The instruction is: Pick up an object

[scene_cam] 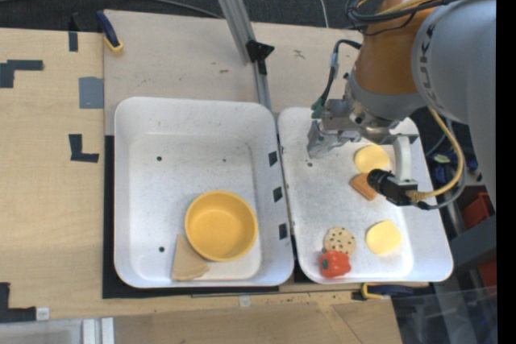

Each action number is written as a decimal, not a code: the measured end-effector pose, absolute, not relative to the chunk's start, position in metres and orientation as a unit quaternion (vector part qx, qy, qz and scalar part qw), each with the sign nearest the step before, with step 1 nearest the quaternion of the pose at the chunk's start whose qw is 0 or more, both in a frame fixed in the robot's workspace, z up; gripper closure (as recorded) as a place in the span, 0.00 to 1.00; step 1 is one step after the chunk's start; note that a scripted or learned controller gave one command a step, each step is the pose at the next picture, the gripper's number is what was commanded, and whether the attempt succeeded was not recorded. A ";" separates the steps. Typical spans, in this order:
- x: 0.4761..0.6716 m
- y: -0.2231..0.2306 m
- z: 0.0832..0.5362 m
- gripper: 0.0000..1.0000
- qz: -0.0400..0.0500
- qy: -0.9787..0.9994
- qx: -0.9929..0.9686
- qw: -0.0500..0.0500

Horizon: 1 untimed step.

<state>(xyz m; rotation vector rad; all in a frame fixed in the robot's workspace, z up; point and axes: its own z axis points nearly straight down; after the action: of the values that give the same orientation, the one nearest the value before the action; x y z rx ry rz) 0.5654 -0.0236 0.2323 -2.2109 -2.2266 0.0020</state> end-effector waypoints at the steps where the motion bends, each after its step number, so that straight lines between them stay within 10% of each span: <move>1: 0.574 0.036 0.221 1.00 0.001 -0.710 -0.704 0.001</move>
<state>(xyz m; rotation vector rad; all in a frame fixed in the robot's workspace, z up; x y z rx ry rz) 0.5737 0.0357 0.2211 -2.2113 -2.2277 0.0020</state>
